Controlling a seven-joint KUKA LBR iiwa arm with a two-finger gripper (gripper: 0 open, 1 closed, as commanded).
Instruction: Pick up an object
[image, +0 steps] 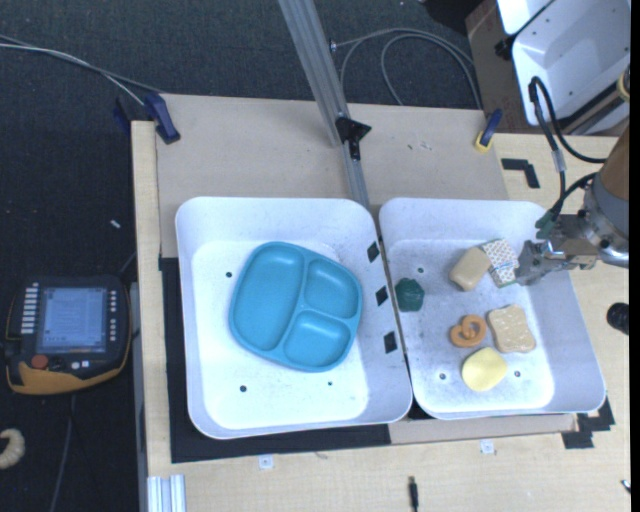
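Gripper low over right bin near its far right side, grip state cannot tell; speckled block touching its tip, tan block just left, pretzel, cracker, yellow lump nearer the camera

No text, label, brand, number or sign is showing clearly enough to read; the lit screen of the orange-and-grey handheld control pendant, far from the pincer, is appearing only as a blur.
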